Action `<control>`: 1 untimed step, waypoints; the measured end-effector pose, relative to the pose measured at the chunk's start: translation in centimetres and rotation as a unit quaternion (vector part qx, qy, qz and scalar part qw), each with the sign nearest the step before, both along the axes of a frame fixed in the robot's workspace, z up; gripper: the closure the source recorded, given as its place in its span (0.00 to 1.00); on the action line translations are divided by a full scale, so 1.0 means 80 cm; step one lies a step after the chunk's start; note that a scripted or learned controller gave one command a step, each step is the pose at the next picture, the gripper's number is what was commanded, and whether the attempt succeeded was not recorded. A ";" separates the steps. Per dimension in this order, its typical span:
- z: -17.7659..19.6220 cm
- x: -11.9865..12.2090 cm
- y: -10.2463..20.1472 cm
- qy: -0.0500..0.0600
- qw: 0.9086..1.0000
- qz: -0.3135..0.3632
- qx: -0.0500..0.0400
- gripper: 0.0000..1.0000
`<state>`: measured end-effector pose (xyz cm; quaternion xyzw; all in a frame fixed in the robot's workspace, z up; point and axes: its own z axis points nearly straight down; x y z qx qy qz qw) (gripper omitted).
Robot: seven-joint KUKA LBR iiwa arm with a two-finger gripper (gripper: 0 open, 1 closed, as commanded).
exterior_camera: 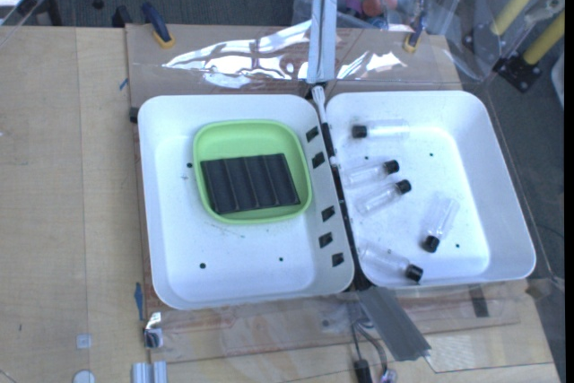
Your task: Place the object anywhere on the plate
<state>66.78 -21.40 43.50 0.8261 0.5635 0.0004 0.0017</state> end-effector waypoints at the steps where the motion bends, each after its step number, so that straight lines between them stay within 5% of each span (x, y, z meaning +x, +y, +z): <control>1: 0.000 0.000 0.000 0.000 1.000 0.000 0.000 0.00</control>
